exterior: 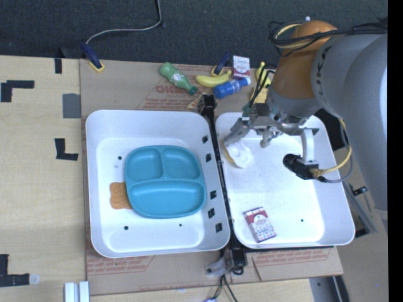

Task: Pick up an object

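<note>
The gripper (252, 133) hangs spread wide with nothing held, just above a pale object (240, 154) in the right bin (327, 228); the approach looks in hand. Next I'd judge it must drop and close squarely.

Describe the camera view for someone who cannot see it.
A grey robot arm lowers its pincer over a pale object in the right bin, which also holds a small red packet. The left bin holds a blue divided plate.

Red lettering on the cardboard sheet (165, 93) behind the bins was too blurred to read, print on the small red-and-white box (259, 224) in the right bin (315, 206) stayed illegible
</note>
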You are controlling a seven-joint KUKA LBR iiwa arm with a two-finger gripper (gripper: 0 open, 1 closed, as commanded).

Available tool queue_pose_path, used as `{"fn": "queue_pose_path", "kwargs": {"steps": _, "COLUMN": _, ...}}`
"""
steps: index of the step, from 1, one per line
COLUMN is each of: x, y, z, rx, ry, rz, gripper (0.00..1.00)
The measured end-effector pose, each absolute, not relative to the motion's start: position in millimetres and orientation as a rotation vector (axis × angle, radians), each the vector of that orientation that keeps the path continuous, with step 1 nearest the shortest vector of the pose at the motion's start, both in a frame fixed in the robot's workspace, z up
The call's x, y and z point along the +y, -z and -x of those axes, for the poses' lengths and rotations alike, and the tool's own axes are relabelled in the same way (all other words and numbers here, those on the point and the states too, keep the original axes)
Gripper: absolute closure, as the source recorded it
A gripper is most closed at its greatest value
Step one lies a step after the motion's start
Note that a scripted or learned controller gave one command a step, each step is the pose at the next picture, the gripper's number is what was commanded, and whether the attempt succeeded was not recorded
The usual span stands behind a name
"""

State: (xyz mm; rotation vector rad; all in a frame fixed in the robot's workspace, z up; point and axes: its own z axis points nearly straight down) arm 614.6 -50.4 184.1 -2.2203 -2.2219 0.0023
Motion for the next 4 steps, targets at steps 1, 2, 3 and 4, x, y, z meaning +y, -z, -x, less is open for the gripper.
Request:
{"fn": "queue_pose_path", "kwargs": {"steps": 1, "x": -36, "y": -184, "z": -627.9, "rx": -2.222, "ry": -0.001, "rz": 2.219, "gripper": 0.00}}
{"fn": "queue_pose_path", "kwargs": {"steps": 2, "x": -39, "y": -184, "z": -622.3, "rx": -2.222, "ry": -0.003, "rz": 2.220, "gripper": 0.00}}
{"fn": "queue_pose_path", "kwargs": {"steps": 3, "x": -39, "y": -184, "z": -622.4, "rx": -2.222, "ry": -0.003, "rz": 2.220, "gripper": 0.00}}
{"fn": "queue_pose_path", "kwargs": {"steps": 4, "x": -39, "y": -184, "z": -645.2, "rx": -2.224, "ry": -0.001, "rz": 2.217, "gripper": 0.00}}
